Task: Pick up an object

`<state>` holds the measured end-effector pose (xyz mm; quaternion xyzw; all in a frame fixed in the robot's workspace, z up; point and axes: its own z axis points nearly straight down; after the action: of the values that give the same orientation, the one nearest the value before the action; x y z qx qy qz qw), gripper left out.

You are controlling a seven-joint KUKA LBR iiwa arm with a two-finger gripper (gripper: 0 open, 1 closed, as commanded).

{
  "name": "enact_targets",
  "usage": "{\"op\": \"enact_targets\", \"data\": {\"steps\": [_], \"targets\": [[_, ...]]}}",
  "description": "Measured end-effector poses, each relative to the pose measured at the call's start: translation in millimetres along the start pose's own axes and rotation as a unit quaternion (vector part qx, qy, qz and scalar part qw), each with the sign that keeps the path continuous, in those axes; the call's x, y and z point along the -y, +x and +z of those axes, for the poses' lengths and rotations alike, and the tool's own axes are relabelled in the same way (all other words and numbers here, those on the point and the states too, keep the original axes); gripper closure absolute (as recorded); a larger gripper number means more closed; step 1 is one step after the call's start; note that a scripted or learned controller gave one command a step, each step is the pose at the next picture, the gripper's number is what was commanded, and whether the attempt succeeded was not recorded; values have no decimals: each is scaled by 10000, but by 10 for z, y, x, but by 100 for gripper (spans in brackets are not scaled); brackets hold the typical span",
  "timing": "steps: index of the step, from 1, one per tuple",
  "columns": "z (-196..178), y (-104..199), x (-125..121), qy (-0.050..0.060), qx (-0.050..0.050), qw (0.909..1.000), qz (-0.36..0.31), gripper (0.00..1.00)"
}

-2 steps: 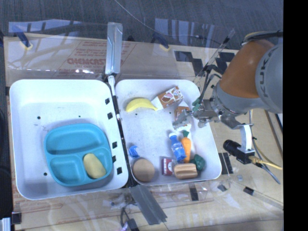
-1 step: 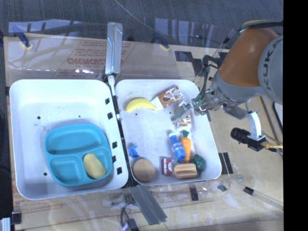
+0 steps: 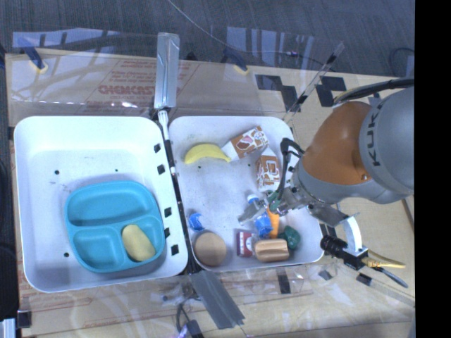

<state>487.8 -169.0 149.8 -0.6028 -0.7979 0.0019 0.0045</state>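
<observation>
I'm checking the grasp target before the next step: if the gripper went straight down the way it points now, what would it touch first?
Probably the small blue-and-orange item under the gripper in the right bin. Depth is unclear in this slanted view, and the hot dog toy lies just beyond it.

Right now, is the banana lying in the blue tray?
No, the banana lies in the right bin; the blue tray is in the left bin.
</observation>
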Motion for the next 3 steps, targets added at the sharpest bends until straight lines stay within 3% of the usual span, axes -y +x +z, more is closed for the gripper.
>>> {"op": "enact_targets", "data": {"steps": [1,2,3], "targets": [[590,563,-127,-39,15,9991,-417,0],[284,168,-615,-37,22,9976,687,0],[542,132,-449,-28,10,9996,293,0]]}}
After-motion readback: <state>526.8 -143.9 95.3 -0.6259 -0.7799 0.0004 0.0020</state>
